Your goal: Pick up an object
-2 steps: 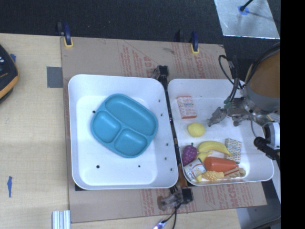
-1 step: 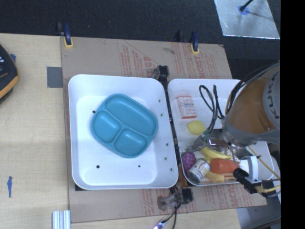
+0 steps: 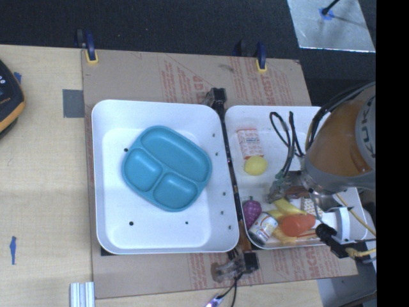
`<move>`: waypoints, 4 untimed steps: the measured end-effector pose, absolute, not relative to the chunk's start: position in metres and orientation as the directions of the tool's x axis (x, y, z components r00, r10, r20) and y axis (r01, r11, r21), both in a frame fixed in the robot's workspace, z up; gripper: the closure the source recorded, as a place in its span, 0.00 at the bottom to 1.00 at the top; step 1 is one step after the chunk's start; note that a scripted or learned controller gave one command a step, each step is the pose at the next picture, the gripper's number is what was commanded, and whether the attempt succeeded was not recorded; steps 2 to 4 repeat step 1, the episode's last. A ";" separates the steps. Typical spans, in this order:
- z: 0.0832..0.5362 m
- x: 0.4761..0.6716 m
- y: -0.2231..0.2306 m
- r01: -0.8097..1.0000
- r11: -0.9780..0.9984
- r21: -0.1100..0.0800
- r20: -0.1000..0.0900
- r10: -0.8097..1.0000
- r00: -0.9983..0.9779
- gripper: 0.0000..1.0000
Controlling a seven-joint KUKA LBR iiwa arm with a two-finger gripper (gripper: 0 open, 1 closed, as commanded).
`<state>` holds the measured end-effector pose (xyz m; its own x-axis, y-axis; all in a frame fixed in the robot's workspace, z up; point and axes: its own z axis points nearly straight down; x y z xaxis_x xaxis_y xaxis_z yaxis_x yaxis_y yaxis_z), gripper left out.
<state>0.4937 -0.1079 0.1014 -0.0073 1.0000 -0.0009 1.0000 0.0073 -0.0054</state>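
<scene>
Bench (image 3: 45, 171) wood | cardboard sheet (image 3: 192, 75) under bins | floor (image 3: 160, 11) dark

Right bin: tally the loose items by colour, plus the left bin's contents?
Right bin:
Yellow: 2, a round fruit and a long piece
Purple: 1, grapes
Orange-red: 1, a rounded item
White: 2, a packet and a small can
Left bin:
Blue: 1, a divided plate
Total: 7
</scene>
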 end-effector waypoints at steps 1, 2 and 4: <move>0.192 0.551 -0.052 1.000 0.005 -0.002 0.001 1.000 -0.005 1.00; 0.192 0.551 -0.052 1.000 0.005 -0.002 0.001 1.000 -0.005 1.00; 0.192 0.551 -0.052 1.000 0.005 -0.002 0.001 1.000 -0.005 1.00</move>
